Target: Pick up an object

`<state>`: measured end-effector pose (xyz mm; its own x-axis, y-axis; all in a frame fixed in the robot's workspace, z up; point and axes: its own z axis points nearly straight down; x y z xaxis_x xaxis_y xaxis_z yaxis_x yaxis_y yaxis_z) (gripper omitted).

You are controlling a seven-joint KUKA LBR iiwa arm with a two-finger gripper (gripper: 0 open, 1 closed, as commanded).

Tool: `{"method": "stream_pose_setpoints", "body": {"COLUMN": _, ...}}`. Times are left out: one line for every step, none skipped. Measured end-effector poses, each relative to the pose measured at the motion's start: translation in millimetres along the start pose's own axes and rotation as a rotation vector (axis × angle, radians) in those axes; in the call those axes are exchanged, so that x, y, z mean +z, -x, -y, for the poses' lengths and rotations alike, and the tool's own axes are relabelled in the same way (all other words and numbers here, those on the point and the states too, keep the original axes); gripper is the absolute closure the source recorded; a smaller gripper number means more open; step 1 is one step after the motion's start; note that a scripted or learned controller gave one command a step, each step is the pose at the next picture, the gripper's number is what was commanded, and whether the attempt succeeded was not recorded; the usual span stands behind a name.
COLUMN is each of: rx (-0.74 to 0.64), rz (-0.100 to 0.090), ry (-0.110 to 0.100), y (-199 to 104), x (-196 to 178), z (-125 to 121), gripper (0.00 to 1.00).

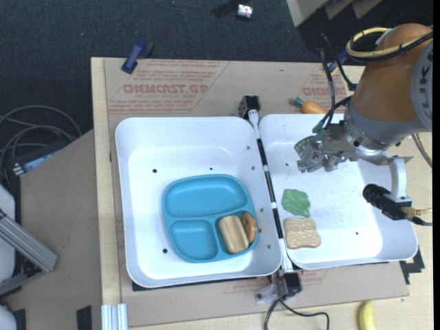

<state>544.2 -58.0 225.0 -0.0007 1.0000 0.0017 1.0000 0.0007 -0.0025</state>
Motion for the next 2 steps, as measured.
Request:
{"method": "stream_pose_setpoints", "body": {"rx": 0.000, "rz": 0.000, "ry": 0.000, "y": -24, "x": -17, "z": 18, "gripper": 1.00}}
{"method": "stream_pose_setpoints", "body": {"rx": 0.000, "rz": 0.000, "ry": -0.001, "y": -61, "x": -25, "z": 34, "gripper": 1.00}}
